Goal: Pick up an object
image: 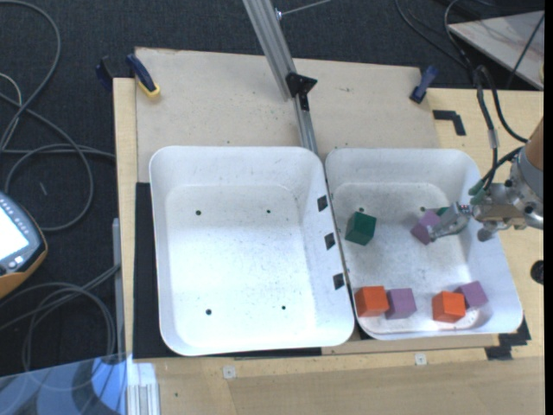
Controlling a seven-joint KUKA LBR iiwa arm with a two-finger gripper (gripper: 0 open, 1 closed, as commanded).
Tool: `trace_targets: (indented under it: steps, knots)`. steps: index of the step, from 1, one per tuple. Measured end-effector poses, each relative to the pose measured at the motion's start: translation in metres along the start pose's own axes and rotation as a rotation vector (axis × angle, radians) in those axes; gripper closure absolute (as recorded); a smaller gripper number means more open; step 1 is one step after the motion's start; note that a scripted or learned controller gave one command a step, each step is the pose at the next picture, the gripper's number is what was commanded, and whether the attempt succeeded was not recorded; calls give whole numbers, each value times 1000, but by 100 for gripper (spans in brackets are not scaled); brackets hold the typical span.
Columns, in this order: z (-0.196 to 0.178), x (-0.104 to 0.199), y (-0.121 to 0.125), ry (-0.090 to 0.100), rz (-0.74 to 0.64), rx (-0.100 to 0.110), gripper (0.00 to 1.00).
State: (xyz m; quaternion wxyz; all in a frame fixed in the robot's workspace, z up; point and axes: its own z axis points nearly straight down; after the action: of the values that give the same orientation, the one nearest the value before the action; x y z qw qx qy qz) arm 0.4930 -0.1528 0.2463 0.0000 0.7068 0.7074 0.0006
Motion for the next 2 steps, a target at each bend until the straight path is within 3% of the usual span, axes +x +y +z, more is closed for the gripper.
trace_targets:
  steps: [2]
  knots:
    - [0,0,0,0,0,0,0]
